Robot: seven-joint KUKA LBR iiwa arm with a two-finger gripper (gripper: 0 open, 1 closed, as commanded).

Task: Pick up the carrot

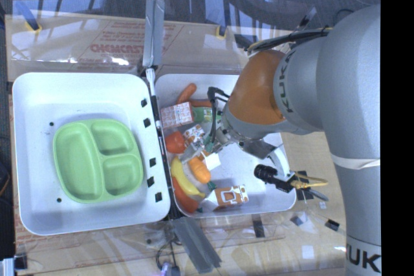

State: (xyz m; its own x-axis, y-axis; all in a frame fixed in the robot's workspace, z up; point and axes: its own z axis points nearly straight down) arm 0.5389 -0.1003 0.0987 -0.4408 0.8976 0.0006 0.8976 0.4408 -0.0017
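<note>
The carrot (187,93) lies in the right bin (268,198), up by the far wall and close to the bar between the two bins. It is long and orange-red, and it lies at a slant. Nothing is holding it.

Just below the carrot sits a small box (176,115) with red and white on it. A green thing (204,114) lies right beside that box.

The gripper (207,148) is down in the middle of the same bin, over the pile of toy food. It is near the carrot but not touching it, and the box and the green thing lie in between. I cannot tell if the gripper is open or closed, because the big grey and orange arm (259,97) covers much of it.

Below the box is a round red thing (173,142) that looks like a tomato. A yellow banana (182,181) lies on the left side of this bin. A small orange thing (200,170) touches the banana, just under the gripper. A little orange carton (231,196) lies near the front wall.

The left bin (32,158) holds a green plate (97,158) with three parts, well apart from the gripper
</note>
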